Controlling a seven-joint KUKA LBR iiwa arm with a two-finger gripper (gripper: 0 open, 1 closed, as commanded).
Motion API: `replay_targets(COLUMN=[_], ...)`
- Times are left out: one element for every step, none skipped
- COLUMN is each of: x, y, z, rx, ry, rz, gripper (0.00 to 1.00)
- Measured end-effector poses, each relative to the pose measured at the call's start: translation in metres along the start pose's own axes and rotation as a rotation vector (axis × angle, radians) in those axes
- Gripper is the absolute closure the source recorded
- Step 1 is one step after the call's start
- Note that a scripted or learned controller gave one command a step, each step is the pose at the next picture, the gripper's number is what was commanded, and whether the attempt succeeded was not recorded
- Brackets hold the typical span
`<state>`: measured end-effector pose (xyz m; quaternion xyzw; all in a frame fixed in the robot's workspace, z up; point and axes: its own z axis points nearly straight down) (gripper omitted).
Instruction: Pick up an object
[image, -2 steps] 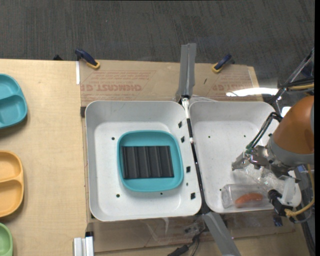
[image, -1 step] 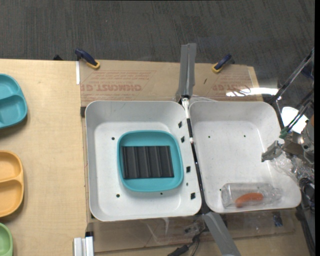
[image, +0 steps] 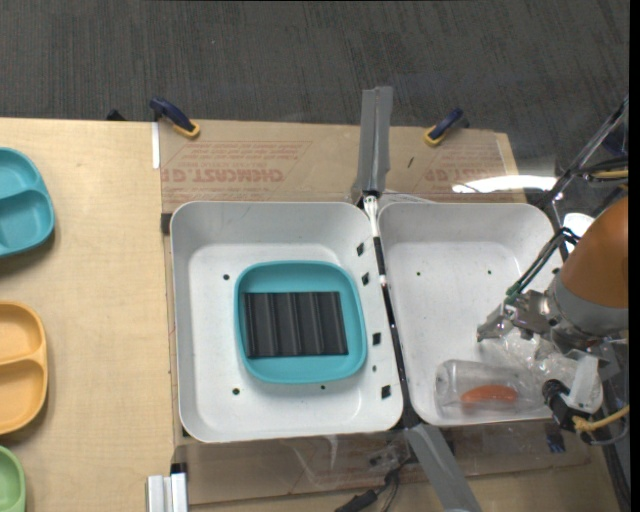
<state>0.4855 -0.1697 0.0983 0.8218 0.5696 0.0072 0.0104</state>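
On the bench sit 2 shallow white bins side by side. The left bin (image: 200, 300) holds a teal rectangular plastic tray with a dark ridged insert (image: 298, 322). In the right bin (image: 450, 260), a clear plastic cup lying on its side with an orange object inside (image: 485, 387) rests near the front wall. The gripper (image: 525, 335) is low at that bin's right side, just beside the cup; whether it is spread or pressed together cannot be told.

The arm (image: 600, 275) has a rounded orange band over a grey collar. Below it sits a silvery metal wrist with a white block, and thin black and green cables run along its side.
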Motion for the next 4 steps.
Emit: replay_targets(x=[-0.028, -0.005, -0.005, 0.047], y=[0.035, 0.07, 0.07, 0.079], z=[-0.02, 0.01, 0.002, -0.085], rx=[0.036, 0.036, 0.039, 0.028], ry=[0.005, 0.009, 0.007, -0.004], rz=[0.066, 0.084, 0.08, 0.13], gripper=[0.0, 0.0, 1.0, 1.0])
